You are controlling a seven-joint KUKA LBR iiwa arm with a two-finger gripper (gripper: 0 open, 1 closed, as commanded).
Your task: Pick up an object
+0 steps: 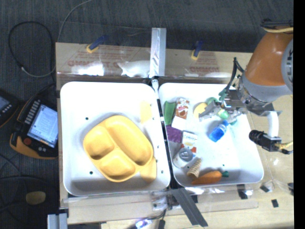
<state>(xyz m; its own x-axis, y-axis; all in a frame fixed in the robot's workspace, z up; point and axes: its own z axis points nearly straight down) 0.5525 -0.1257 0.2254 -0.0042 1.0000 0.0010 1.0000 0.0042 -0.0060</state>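
- Orange band on the grey arm (271, 56) catches the eye at the right, the arm reaching in over the right bin (248, 168).
- Gripper (223, 108) hangs low over that bin's upper right part, and from up here I cannot tell how far the jaws stand apart or whether anything sits between them.
- Just under it, a blue bottle (218, 131) lies tilted on the bin floor, close to the gripper but seemingly clear of it.
- To the gripper's left, a yellow piece (202, 109) lies beside a small red-and-white packet (182, 109), with a green item (169, 111) against the bin's left wall.
- Further down that side: a purple thing (174, 135), a white carton (189, 138), and a round grey tin (185, 154).
- At the near edge, an orange carrot (207, 177) lies flat with a waffle cone (194, 167) touching it.
- Over in the left bin (76, 104), a big yellow divided tray (119, 148) fills the middle, well apart from the gripper.
- Behind both bins, the surface (114, 61) carries two blue-and-yellow clamps (96, 44).
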